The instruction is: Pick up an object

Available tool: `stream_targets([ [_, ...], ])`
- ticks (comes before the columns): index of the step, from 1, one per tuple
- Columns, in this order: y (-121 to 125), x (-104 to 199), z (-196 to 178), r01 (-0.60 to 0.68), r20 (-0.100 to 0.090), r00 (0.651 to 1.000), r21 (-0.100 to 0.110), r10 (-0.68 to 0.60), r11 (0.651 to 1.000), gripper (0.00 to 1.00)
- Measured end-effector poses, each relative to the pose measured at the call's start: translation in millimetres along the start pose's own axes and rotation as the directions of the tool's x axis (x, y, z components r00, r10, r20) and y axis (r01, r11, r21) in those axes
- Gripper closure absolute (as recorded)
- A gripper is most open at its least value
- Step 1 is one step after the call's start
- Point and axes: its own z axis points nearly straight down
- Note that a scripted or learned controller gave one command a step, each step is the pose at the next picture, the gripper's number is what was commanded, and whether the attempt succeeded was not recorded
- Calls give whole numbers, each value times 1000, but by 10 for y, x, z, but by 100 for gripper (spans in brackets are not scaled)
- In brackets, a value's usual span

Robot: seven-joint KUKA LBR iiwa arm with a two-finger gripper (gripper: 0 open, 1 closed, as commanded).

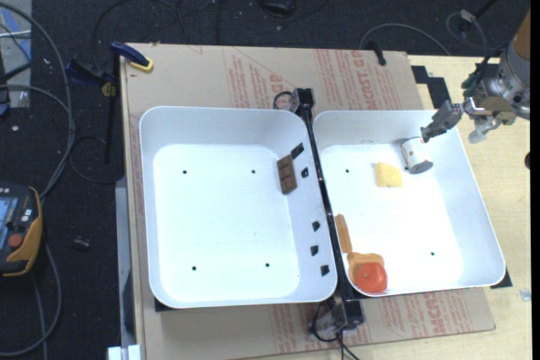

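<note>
— White bins, two of them, sit side by side on the worktop [211,80]. Where is the hand?

— The hand [460,115] hangs over the far right rim of the right bin [472,206], with nothing between its fingers; released or clenched, I cannot tell.

— And the things?

— A yellow block [388,174] lies just beside a small white cup [413,156]. An orange ball [369,275] rests in the near left corner. A brown bar [288,174] leans in the left bin [160,206].
</note>
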Motion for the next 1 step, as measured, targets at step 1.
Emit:
stream_targets([
  [1, 636, -299, 143, 0, -1, 1000, 3, 0, 1000, 0],
])
